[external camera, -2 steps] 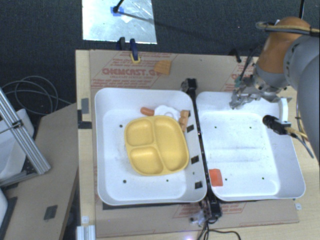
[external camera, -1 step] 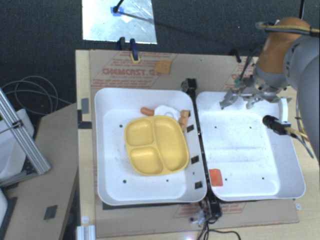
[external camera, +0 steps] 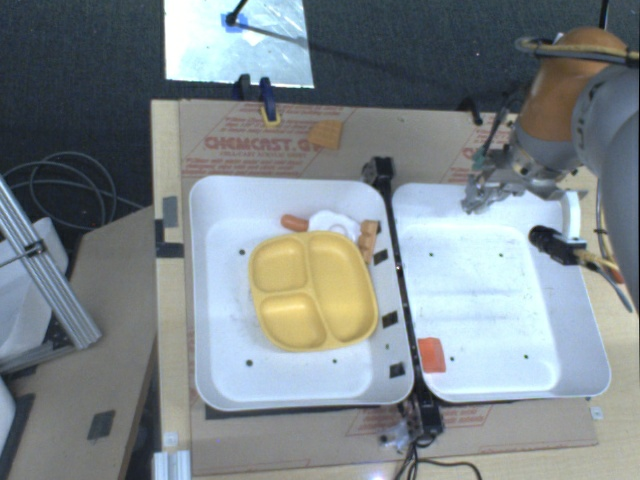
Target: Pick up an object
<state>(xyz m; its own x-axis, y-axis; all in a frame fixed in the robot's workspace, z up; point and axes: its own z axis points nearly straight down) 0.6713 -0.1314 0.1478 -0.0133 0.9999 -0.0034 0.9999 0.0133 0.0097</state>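
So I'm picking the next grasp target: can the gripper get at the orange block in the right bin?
Probably yes. The orange block lies alone near the right bin's front-left corner, nothing over it; the gripper hangs above the far edge.

Colours on the bench: mostly white, yellow, orange, tan.

Two white bins: left bin (external camera: 215,268), right bin (external camera: 570,348). Yellow divided tray (external camera: 312,290) in left one, w/ small orange piece (external camera: 294,223), white item (external camera: 333,223) & tan-brown block (external camera: 368,234) behind it. Orange-red block (external camera: 431,354) in right bin. Arm (external camera: 590,98) grey w/ orange band. Bench board (external camera: 270,138) tan cardboard, red lettering. Blue clamps (external camera: 256,90) at top edge.
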